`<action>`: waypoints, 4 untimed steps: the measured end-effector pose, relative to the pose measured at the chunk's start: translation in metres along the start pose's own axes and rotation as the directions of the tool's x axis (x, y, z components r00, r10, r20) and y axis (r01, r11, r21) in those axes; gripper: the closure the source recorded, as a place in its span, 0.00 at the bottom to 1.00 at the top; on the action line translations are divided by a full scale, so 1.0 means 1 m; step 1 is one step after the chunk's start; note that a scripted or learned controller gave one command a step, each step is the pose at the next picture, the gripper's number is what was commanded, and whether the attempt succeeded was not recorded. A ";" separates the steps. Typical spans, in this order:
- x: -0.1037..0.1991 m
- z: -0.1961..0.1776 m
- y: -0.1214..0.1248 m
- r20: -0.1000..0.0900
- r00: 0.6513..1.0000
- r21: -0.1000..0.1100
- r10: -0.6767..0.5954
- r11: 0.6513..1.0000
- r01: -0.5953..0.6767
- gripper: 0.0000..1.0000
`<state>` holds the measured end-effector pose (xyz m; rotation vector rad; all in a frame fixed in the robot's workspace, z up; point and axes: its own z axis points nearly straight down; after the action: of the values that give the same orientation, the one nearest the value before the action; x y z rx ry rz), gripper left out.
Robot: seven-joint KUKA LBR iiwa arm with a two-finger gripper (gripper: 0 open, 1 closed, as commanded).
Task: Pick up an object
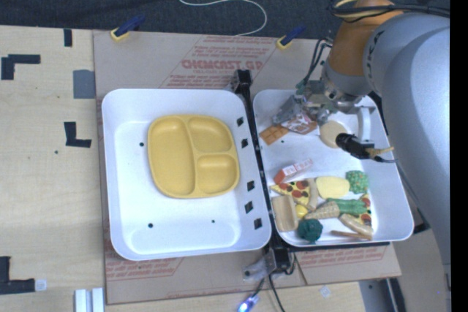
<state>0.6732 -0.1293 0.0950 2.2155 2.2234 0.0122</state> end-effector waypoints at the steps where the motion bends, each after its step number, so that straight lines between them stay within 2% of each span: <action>1: 0.001 -0.011 0.001 0.003 1.000 -0.003 -0.002 1.000 0.002 1.00; 2: 0.075 -0.095 -0.001 0.001 1.000 -0.001 -0.005 1.000 0.005 1.00; 3: 0.134 -0.100 -0.056 0.001 1.000 0.009 -0.002 1.000 0.002 1.00; 4: 0.091 -0.089 -0.108 0.006 1.000 0.014 0.007 1.000 -0.007 1.00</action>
<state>0.5639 -0.0392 0.1831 2.2281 2.2195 -0.0097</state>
